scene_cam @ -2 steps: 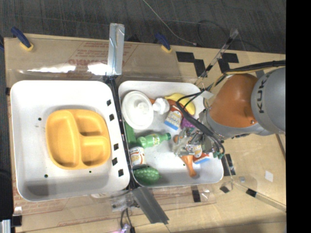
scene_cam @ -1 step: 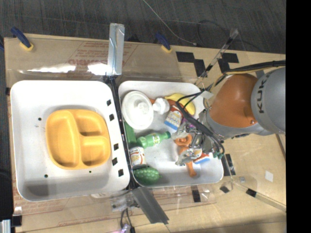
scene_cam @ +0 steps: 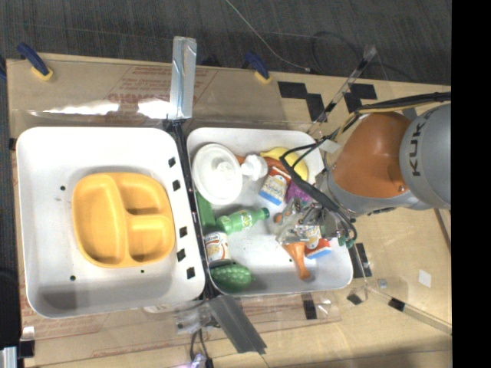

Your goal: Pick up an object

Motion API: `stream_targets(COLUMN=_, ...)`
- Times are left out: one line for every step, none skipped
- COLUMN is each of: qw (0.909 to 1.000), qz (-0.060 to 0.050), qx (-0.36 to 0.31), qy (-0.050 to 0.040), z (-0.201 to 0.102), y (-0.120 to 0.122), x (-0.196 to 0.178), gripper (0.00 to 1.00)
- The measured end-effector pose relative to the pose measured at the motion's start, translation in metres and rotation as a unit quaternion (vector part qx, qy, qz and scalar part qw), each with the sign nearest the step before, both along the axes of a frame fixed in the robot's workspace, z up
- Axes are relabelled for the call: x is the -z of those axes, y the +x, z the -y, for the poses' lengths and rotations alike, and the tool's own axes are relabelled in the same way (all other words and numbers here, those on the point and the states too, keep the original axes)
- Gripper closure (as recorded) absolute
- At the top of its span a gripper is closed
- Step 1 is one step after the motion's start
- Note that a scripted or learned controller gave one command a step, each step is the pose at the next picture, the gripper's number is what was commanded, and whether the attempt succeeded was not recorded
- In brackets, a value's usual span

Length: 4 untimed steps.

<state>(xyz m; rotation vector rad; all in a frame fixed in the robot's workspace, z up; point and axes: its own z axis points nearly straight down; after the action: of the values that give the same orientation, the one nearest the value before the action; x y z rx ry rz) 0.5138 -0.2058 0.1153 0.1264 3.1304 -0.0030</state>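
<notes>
The right bin [scene_cam: 253, 263] holds a jumble of objects: a white round lid or bowl [scene_cam: 217, 172], a green bottle [scene_cam: 239, 221], a small jar with a printed label [scene_cam: 217, 247], a bumpy green thing [scene_cam: 231, 276], a yellow item [scene_cam: 282, 158], a small blue-and-white carton [scene_cam: 272, 190] and an orange carrot-like piece [scene_cam: 300, 257]. My gripper [scene_cam: 305, 222] reaches down into the right side of this bin, among the packets just above the orange piece. Its fingers are lost in the clutter and cables.
The left bin [scene_cam: 46, 159] carries a yellow divided tray [scene_cam: 123, 218]. A grey divider strip [scene_cam: 182, 75] stands at the back between the bins. The arm's orange band [scene_cam: 372, 159] hangs over the right bin's right rim. Black cables loop above the objects.
</notes>
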Motion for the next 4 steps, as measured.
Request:
stream_targets(qw=0.9975, qz=0.001, qx=0.071, qy=-0.0004, z=0.005, y=0.022, x=-0.153, gripper=1.0)
stream_targets(qw=0.9975, qz=-0.003, qx=0.071, qy=0.0007, z=0.004, y=0.021, x=-0.149, gripper=0.0)
stream_targets(qw=0.9907, qz=-0.006, qx=0.136, qy=0.0022, z=0.002, y=0.042, x=0.008, gripper=0.0)
stream_targets(qw=0.9939, qz=0.0, qx=0.11, qy=0.001, z=0.004, y=0.105, x=0.02, gripper=0.0)
